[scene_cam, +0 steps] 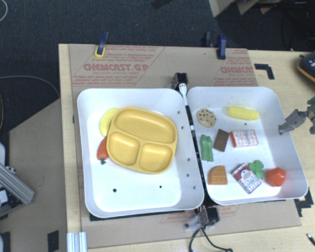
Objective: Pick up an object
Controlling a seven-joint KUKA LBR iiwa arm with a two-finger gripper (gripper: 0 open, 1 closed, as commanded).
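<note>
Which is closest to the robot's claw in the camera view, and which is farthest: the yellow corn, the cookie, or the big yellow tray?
From the gripper at the right bin's right edge:
1. Yellow corn, top of the right bin.
2. Cookie, right bin's upper left.
3. Yellow tray, in the left bin.

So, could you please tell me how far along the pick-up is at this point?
Nothing looks done yet: the end effector hangs over the right bin's right edge with nothing between its fingers. The corn, the tomato and the other toy foods all lie in the bin. Reaching, grasping and lifting remain.
</note>
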